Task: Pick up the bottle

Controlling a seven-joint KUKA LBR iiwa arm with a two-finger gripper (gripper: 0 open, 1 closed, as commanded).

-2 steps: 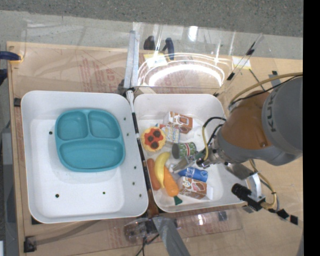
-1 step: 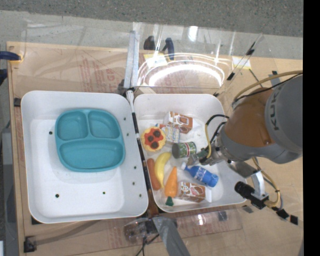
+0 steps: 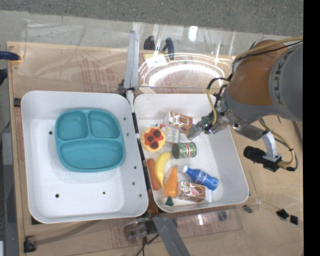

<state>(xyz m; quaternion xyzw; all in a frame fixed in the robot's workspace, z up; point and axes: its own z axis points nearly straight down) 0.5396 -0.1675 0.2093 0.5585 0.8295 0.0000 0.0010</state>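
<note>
A small blue bottle (image 3: pixel 201 177) with a white cap and label lies on its side in the right bin (image 3: pixel 232 164), near the front. My gripper (image 3: pixel 198 129) hangs over the middle of that bin, above and behind the bottle. It is close to a green can (image 3: pixel 185 150) and a brown-and-white carton (image 3: pixel 178 124). Nothing shows in its grasp. The grey arm with its orange band (image 3: pixel 253 84) reaches in from the right.
Crowded into the right bin are a red tart toy (image 3: pixel 154 138), a banana (image 3: pixel 161 166), a carrot (image 3: pixel 171 182), a sausage (image 3: pixel 153 174) and a second carton (image 3: pixel 194 192) right in front of the bottle. A teal divided plate (image 3: pixel 90 139) lies in the left bin (image 3: pixel 37 185).
</note>
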